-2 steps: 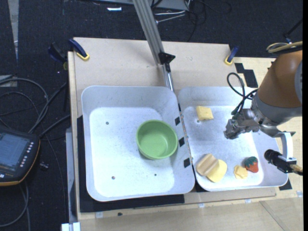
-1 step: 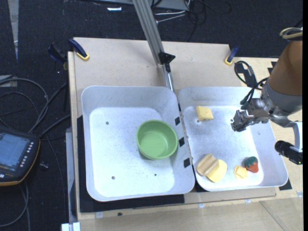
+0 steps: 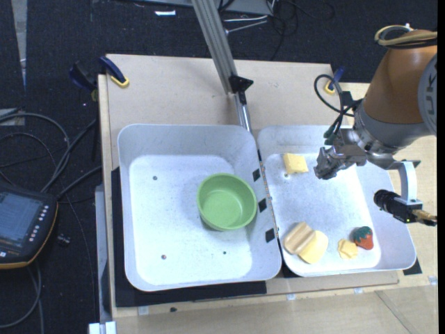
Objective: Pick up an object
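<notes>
no readable text, labels, brands or numbers anywhere on the bench

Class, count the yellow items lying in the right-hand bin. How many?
3: a yellow block at the back by the gripper, a large piece at the front, a small one beside it.

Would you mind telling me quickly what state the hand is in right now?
Hand: cannot be told; it hovers over the right bin, beside the yellow block.
</notes>
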`<state>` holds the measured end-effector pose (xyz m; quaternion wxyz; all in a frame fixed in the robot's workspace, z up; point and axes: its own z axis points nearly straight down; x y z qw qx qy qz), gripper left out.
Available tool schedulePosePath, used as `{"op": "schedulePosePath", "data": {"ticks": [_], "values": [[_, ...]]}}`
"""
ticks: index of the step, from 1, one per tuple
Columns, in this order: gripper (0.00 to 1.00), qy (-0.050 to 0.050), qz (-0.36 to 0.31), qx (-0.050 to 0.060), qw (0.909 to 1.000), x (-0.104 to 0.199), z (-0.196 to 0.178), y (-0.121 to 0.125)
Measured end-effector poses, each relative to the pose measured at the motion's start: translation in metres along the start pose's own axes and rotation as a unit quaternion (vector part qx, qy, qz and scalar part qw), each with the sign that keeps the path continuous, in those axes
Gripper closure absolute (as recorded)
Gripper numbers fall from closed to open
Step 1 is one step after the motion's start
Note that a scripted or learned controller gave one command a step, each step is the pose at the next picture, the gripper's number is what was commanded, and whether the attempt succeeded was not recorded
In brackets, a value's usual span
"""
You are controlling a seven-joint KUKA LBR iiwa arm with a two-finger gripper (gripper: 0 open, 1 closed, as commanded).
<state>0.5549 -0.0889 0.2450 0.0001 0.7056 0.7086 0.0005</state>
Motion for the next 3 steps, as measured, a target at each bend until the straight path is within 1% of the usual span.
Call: {"op": "schedulePosePath", "data": {"ticks": [1,2,3], "values": [[1.0,0.0,0.0,0.001,1.0,0.057,0.004,0.015],[1.0,0.0,0.0,0.0,1.0,0.115,0.002,0.036],[1.0,0.0,0.0,0.0,1.0,0.167,-0.005,0.059]]}}
